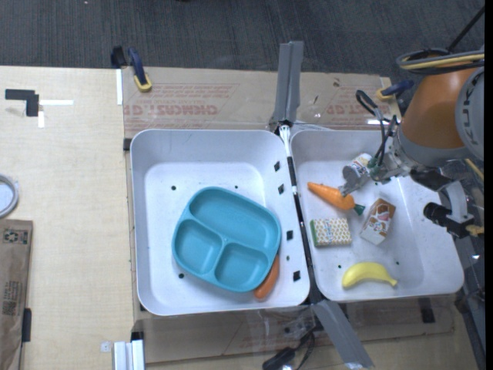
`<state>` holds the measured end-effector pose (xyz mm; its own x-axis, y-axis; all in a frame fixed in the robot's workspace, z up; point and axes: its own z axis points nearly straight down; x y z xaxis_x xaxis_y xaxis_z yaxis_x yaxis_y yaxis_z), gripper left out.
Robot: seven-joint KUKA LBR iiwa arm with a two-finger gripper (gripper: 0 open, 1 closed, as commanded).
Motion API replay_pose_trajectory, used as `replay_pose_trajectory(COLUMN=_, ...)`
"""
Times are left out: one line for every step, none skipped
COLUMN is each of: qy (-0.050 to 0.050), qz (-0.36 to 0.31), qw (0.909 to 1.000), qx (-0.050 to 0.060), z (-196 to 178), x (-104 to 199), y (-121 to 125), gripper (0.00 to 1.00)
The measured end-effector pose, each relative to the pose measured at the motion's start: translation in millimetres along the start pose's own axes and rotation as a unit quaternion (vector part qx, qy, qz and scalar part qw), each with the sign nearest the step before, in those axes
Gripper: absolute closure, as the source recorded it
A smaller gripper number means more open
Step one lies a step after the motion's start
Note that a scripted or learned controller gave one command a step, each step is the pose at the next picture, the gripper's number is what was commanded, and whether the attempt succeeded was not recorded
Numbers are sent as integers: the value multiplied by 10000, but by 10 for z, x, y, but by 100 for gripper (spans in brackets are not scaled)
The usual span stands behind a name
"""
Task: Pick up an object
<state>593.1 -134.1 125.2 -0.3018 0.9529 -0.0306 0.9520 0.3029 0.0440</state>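
Gripper (358, 171) low over right bin (437, 284), in its upper middle; arm (435, 114) comes in from the right, orange band above the wrist. Open or closed: cannot tell, since the tip is small and seen against the bin floor. Nothing visibly held.

Right bin contents:
- carrot (331, 196): lying flat, thick end toward the divider, green end toward the gripper. Gripper tip sits just beside the green end, slightly above it in view. Contact or not: cannot tell.
- carton (377, 220): white with red print, tilted, just right of the carrot's green end and below the gripper.
- box (331, 231): small, green-patterned, flat, directly below the carrot and left of the carton, near both.
- banana (368, 274): near the bin's front wall, curved ends up, apart from box and carton.

Left bin (142, 206) contents:
- plate (226, 239): blue, three compartments, set at an angle, fills the lower middle of the bin.
- orange piece (267, 280): long, partly under the plate's lower right rim, close to the bin's front right corner. What it is: cannot tell.

Surroundings: both bins sit on cardboard (208, 99) with red print. Grey bar (290, 75) runs up from the seam between the bins. Blue and yellow clamp (137, 68) at the cardboard's upper left corner. Tape roll (4, 197) at the far left edge of the bench, brown bag (14, 284) below it.
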Motion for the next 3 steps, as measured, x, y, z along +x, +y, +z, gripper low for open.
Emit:
replay_pose_trajectory(qy=163, qz=-859, qw=9960, qx=199, z=-932, x=120, y=324, gripper=0)
replay_pose_trajectory(qy=153, qz=-174, qw=9995, qx=214, z=236, x=-46, y=58, gripper=0)
replay_pose_trajectory(qy=149, qz=-155, qw=9996, qx=208, z=141, x=-60, y=62, gripper=100)
